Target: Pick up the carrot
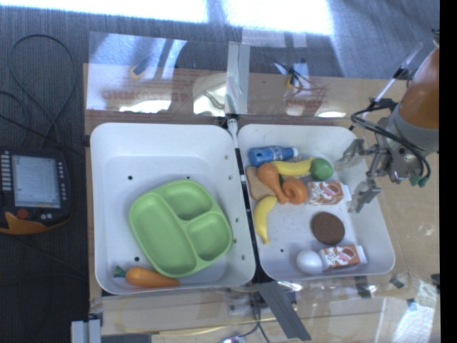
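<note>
Hand (360, 174) sits over the right edge of the right bin (382, 259), fingers spread apart, nothing between them. Arm (421, 106) enters from the right, orange band visible above the wrist.

Task item: the carrot (148, 278) lies flat in the near corner of the left bin (100, 191), far across from the hand, beyond the divider between the two bins and nearer the camera. It rests just beside the near rim of the green divided plate (180, 226), green stub pointing away from the hand.

Assessment of the step in hand: approach has not begun. In my judgement the hand must travel across both bins, descend over the carrot's midsection, and close across its narrow width rather than along its length. The bin wall and plate rim crowd the carrot; one finger could catch on either.

Risk of confusion: an orange item (282, 186) lies close to the hand in the right bin, among bananas (264, 216) and a blue bottle (271, 154). Its identity cannot be determined.

Whether the carrot touches the plate cannot be told. The arm's upper part is cut off at the frame edge.
</note>
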Available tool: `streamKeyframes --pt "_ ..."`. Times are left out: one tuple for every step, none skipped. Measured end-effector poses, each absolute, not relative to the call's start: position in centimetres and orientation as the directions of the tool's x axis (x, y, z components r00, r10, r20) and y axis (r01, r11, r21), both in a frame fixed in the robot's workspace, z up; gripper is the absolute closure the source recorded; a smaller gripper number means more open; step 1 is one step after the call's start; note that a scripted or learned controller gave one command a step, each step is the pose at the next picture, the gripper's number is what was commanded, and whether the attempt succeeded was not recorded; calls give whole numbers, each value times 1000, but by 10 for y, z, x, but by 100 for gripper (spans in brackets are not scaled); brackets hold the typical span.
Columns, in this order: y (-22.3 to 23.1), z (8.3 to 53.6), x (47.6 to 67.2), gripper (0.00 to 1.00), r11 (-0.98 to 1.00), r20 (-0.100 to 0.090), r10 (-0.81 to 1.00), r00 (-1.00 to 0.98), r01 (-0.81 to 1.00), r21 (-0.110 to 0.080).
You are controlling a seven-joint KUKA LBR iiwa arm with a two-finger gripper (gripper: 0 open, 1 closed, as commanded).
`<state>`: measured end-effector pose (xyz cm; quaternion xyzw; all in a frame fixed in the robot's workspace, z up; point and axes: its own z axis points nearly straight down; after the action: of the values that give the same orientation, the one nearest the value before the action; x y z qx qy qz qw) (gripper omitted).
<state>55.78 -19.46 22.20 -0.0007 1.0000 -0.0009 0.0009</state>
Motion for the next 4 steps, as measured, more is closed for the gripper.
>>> streamKeyframes --pt "-140 162 539 0 995 2 97 -995 97 1" --pt "-58 184 575 0 888 -2 460 -888 460 2" --pt "-50 184 568 0 926 -1 377 -926 377 -2" --pt "-97 95 560 0 937 -2 349 -937 349 -1"
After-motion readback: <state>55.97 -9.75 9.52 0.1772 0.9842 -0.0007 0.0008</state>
